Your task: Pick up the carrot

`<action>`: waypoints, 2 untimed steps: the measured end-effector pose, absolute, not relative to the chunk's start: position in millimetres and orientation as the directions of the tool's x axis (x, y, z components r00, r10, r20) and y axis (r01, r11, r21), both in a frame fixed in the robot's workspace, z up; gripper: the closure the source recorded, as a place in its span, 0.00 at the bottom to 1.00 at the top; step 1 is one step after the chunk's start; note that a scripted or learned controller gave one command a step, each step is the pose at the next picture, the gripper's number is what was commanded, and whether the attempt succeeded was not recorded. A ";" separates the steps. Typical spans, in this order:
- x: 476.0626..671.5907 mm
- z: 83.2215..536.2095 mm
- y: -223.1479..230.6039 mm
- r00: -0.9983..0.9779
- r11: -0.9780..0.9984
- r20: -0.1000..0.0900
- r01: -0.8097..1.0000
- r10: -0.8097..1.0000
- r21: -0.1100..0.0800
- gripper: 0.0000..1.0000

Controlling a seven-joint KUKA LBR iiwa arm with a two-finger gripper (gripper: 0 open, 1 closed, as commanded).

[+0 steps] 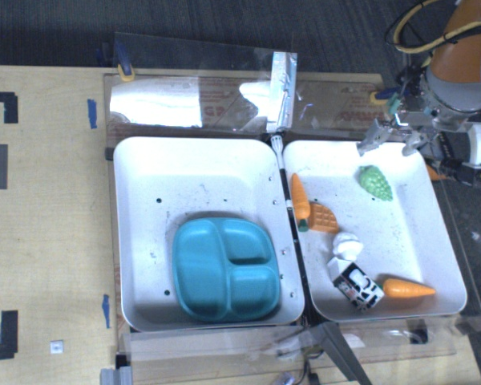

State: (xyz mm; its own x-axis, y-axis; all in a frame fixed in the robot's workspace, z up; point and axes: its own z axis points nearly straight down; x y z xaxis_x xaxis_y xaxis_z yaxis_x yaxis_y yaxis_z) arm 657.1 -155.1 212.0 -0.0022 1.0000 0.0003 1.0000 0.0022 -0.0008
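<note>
The open, empty end effector (391, 137) hovers over the right white plastic bin's (433, 207) far rim: approach stage. The tapered orange carrot (409, 289) lies near the bin's front-right corner; next, travel there and descend.

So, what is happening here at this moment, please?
A grey robot arm with an orange band reaches in from the right. Its gripper hangs over the far rim of the right bin, holding nothing. Two carrots are there: one carrot beside the divider, another carrot near the front, both untouched. The left bin holds a blue tray.
</note>
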 end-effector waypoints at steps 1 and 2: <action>666.2 137.7 -156.2 -0.159 0.159 0.002 0.987 0.987 -0.004 0.00; 667.3 139.6 -149.0 -0.074 0.074 0.001 0.997 0.997 -0.001 0.00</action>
